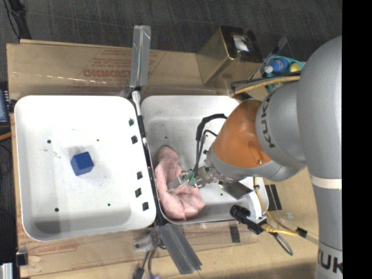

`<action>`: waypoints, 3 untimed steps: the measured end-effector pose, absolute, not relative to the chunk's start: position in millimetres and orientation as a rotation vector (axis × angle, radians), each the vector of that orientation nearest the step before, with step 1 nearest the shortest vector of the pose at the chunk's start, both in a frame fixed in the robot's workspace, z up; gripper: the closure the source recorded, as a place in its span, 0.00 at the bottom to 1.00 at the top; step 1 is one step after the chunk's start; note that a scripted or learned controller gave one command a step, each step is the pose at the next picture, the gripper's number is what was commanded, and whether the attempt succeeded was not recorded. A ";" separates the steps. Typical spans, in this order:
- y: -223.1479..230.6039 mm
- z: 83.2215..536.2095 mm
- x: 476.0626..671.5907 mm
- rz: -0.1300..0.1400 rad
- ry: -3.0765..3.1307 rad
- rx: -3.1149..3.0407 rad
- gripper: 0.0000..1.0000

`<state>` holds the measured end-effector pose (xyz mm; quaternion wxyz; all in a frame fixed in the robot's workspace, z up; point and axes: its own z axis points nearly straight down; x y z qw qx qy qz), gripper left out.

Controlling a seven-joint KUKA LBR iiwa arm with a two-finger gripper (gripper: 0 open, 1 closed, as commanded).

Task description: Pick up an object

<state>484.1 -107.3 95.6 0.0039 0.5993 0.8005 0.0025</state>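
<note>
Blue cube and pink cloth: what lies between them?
In the camera view, bare white bin floor, then the divider where the two bins' walls meet, separate the blue cube in the left bin from the pink cloth in the right.

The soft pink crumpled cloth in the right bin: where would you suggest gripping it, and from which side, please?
Probably pinch a raised fold near the middle of the soft pink crumpled cloth, coming straight down from above. It lies bunched against the right bin's left wall, so side access looks blocked, while its upward folds offer something to close on.
</note>
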 end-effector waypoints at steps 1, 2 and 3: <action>-99.8 95.0 531.1 0.002 2.368 2.059 0.00; -97.9 104.3 531.3 0.004 2.379 2.054 1.00; -98.4 104.5 531.4 0.003 2.378 2.053 0.00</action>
